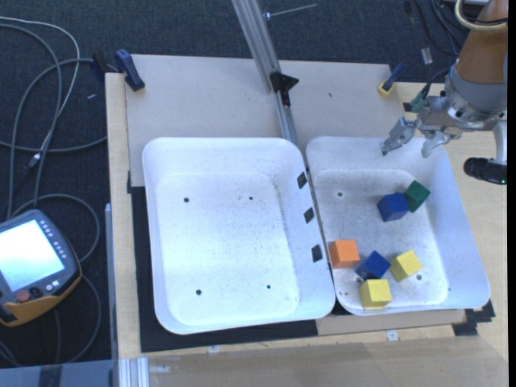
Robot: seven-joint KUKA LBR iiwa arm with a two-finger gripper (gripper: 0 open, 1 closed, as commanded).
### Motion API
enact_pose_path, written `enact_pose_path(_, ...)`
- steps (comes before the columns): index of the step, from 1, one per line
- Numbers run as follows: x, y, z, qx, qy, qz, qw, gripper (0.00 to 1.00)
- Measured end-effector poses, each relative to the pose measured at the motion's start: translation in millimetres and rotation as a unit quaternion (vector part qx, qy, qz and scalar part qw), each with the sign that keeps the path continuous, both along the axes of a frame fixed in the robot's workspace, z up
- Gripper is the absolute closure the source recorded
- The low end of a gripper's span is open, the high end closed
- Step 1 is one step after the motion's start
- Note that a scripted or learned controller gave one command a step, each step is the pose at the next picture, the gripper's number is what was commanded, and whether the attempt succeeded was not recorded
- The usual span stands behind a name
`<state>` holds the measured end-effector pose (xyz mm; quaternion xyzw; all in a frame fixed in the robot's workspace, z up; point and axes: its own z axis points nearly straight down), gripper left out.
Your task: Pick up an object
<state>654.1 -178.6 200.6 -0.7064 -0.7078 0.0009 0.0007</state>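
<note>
Blocks, six in all, are lying in the right bin (459,240), all below the gripper (417,138) and apart from it: a green block (418,193) touching a blue block (393,207) is sitting nearest, beneath the fingertips; an orange block (344,253), a second blue block (374,265) and two yellow blocks (405,264) (375,293) are clustering farther off, toward the bin's near edge. The gripper is hanging over the bin's far rim with its fingers spread apart and nothing between them. Step in hand, as judged: the approach, with no block yet taken. The next move is calling for travel toward a chosen block, then a descent straddling it. The arm is reaching in from the right, wrist turned down, orange band above it.
</note>
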Motion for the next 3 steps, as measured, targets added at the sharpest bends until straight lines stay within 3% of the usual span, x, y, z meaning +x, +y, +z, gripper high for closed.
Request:
enact_pose_path(1,-26.6,-17.7,-69.0,-0.0006,-0.005,0.0,1.0,0.0)
enact_pose_path(2,-56.4,25.0,-102.2,0.0016,0.001,0.001,1.0,0.0)
enact_pose_path(3,-79.9,62.6,-100.9,0.0016,0.001,0.001,1.0,0.0)
